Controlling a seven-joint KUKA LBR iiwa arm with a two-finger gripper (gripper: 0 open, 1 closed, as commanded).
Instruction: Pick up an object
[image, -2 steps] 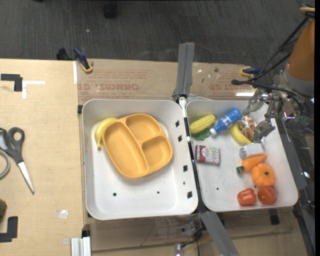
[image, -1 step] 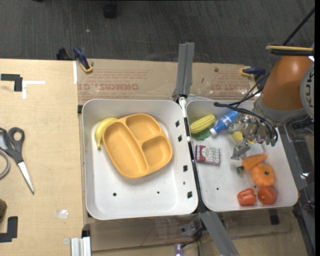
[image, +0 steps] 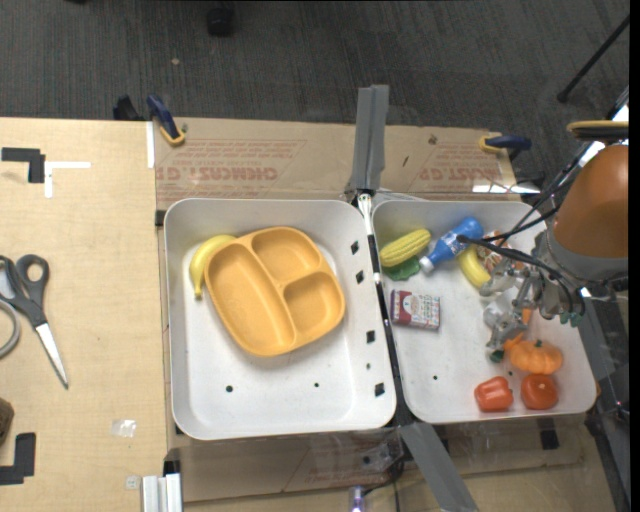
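My gripper (image: 498, 330) hangs low over the right bin (image: 440, 385), near its right side. It sits just left of an orange pumpkin-like toy (image: 534, 355) and just below a yellow toy (image: 473, 268). Nothing shows in its grasp. Also in this bin are a corn cob (image: 405, 245), a blue bottle (image: 452, 242), a small red and white box (image: 416, 310), a red pepper (image: 493, 394) and a red tomato (image: 539, 391).
The left bin (image: 200, 400) bears a yellow divided plate (image: 275, 290) with a banana (image: 205, 258) against its left rim. The orange arm band (image: 598, 205) and cables overhang the right bin's far right corner. Scissors (image: 35, 310) lie on the bench at left.
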